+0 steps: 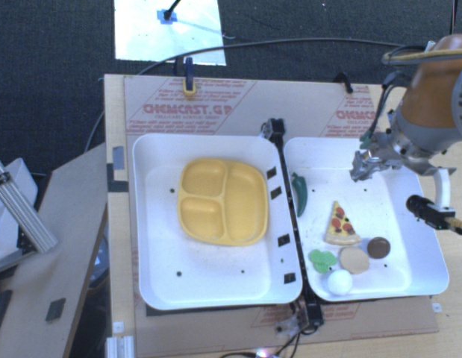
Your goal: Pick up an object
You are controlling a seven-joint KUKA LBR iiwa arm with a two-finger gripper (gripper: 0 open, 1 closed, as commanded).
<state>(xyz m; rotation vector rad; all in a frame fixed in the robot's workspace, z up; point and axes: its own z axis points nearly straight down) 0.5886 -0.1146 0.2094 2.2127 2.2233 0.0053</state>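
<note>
My gripper [363, 169] hangs over the back part of the right bin [410, 274], with nothing seen between its fingers. In that bin a toy pizza slice [340, 224] lies below and to the left of the gripper. A dark green pepper [299, 193] lies along the bin's left wall. Near the front sit a brown disc [378, 247], a tan round piece [354, 260], a green leafy piece [322, 259] and a white ball [339, 282].
The left bin [160, 274] holds a yellow divided plate [222, 201]. Black clips run along the wall between the two bins [279, 200]. A pale sheet [169, 19] lies on the dark floor behind the bench.
</note>
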